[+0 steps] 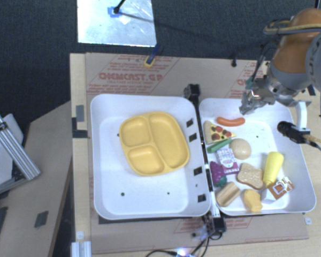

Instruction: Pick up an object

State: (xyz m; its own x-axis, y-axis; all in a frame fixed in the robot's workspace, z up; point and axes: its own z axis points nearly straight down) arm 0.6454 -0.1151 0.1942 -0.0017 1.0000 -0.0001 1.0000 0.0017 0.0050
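The right bin [305,191] holds several toy foods. A red sausage [230,121] lies near its far edge, with a pizza slice [213,129] and a green pod [220,143] just below it. A pale round egg [241,148] sits mid-bin, above a slice of toast [250,175]. A yellow corn cob [273,166], a bread roll [228,194] and a yellow chunk [252,200] lie toward the front. My gripper [249,105] hangs over the bin's far edge, just up and right of the sausage, and nothing shows in its grasp.
A yellow three-compartment plate [152,142] lies in the left bin [104,197]. A purple packet [224,157], purple grapes [216,173] and a small orange-white box [282,187] are also in the right bin. A black divider [200,143] separates the bins.
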